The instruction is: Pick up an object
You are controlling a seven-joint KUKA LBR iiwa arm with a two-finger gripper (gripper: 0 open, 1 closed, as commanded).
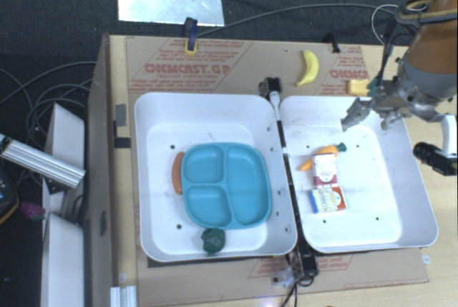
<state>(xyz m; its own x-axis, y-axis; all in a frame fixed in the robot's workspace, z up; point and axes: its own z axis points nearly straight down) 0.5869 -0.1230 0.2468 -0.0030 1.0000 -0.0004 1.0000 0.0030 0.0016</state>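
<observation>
- One fixed camera looks down at a slant from above the bench, far enough back to take in both white bins.
- The arm enters from the right edge.

Banana (yellow) on bench

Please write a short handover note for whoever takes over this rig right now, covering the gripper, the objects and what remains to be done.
Gripper: above the back right corner of the right bin, fingers apart, holding nothing.
Right bin: carrot, with two small cartons in front of it.
Left bin: blue divided plate, an orange item at its left edge, a dark green item at its front.
Banana lies on the board behind the bins.
Done: nothing picked yet. Left: descend, grasp one object, lift.
</observation>
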